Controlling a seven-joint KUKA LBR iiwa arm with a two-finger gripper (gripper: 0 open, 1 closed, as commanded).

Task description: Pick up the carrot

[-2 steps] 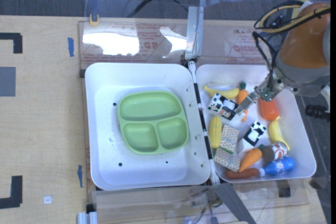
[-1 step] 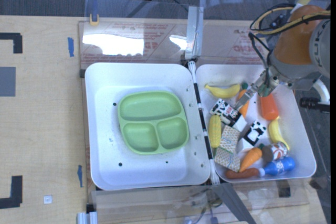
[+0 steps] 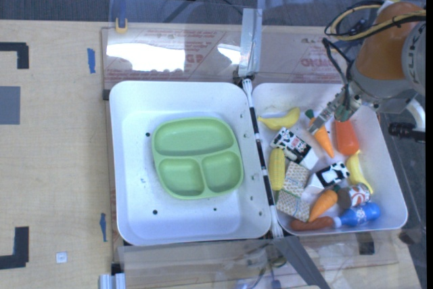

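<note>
Left bin (image 3: 128,145): green divided plate (image 3: 196,158), nothing else on it. Right bin (image 3: 396,199): toy food heap.

Corn cob (image 3: 277,169) by divider, banana (image 3: 281,120) above it.

Carrot (image 3: 323,140): small, orange, lying tilted near bin's upper middle, beside orange block (image 3: 347,137). Second carrot-like piece (image 3: 321,203) lower down.

Likely light, rigid plastic, smooth, tapered, so may slip; best pinched across thick end.

Gripper (image 3: 333,113) just above carrot; spread or pressed, cannot tell.

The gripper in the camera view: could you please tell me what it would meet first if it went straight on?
Probably the small carrot just beyond the gripper, though depth is hard to judge.
</note>
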